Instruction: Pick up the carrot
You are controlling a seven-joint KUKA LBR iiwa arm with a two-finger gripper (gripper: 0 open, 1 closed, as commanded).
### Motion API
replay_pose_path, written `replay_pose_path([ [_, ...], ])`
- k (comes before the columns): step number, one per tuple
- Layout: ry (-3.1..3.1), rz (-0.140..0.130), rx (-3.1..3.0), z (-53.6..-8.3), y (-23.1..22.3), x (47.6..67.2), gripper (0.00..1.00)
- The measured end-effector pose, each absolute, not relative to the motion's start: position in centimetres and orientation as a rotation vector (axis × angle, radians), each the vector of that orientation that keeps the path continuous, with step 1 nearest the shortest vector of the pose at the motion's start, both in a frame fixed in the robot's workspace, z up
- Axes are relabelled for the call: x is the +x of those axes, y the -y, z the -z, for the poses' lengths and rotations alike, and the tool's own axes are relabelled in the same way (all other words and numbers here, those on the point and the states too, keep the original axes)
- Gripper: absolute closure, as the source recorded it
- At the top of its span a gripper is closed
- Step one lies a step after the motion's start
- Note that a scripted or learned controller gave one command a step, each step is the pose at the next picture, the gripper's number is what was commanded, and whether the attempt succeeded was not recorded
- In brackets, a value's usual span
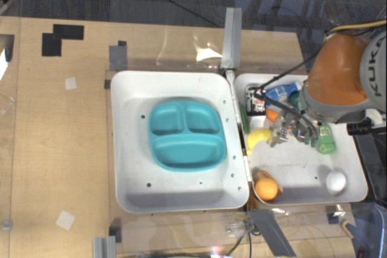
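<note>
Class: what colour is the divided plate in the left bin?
Teal, plain; the divided plate shows clearly in the camera view.

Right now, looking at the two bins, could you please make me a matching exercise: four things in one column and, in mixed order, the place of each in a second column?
Things:
1. teal divided plate
2. orange ball
3. white ball
4. yellow piece

Places:
a. right bin, near-right corner
b. middle of the left bin
c. right bin, by the dividing wall, left of the gripper
d. right bin, near-left corner

Pairs: 1-b, 2-d, 3-a, 4-c
</note>
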State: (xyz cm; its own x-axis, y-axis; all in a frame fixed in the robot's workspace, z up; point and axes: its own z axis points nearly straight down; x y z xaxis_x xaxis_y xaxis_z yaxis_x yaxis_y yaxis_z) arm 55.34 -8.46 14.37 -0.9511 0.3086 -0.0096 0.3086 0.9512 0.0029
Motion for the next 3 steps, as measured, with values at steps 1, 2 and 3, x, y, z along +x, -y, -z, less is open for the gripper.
replay_pose_path([
  [1, -3.128, -0.002, -0.072, -18.8, 3.4, 59.7, 1.00],
  [2, -3.129, -0.001, -0.069, -18.7, 3.6, 59.7, 0.00],
  [3, -3.112, 0.007, -0.276, -27.3, 9.1, 57.1, 0.00],
])
